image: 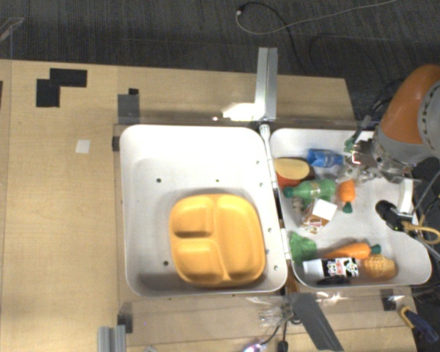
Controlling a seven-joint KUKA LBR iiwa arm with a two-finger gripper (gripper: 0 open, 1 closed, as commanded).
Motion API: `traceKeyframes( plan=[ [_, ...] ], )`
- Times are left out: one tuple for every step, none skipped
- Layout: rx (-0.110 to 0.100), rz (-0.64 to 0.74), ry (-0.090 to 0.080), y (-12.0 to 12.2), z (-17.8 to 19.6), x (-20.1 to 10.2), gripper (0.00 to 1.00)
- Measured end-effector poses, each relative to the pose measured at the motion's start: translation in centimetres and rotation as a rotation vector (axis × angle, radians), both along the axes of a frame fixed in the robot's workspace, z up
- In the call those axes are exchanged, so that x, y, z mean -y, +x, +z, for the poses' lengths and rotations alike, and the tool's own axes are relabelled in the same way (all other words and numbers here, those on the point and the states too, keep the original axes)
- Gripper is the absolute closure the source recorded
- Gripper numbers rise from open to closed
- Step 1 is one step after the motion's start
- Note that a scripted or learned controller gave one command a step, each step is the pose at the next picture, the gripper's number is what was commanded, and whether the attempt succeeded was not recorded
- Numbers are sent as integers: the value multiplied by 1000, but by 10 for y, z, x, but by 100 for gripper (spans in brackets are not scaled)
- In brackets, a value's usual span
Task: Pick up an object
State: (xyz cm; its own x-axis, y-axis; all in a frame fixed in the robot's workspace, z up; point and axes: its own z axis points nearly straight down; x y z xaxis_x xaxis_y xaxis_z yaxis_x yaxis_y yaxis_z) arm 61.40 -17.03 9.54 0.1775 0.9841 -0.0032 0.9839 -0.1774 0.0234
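The right bin (418, 266) holds several toys. A brown and yellow bun (292, 169) and a blue item (324, 157) lie at its far side. A green bottle (312, 190) and a small orange carrot (346, 191) sit in the middle, with a white and brown packet (319, 215) just below them. Along the near wall lie a green piece (302, 246), a black and white bottle (336, 268), a long carrot (352, 251) and a yellow corn cob (380, 267). My gripper (361, 154) hangs over the bin's far right part, just right of the blue item and above the small carrot.
The left bin (147, 167) carries a yellow divided plate (216, 237) in its near half. A metal post (267, 79) stands behind the wall between the bins. Black cables (396, 218) trail over the right bin's right edge.
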Motion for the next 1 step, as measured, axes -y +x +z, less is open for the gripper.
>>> traceKeyframes(
  plan=[
    [-15, -148, 8, 18, 123, -7, 100]
  ],
)
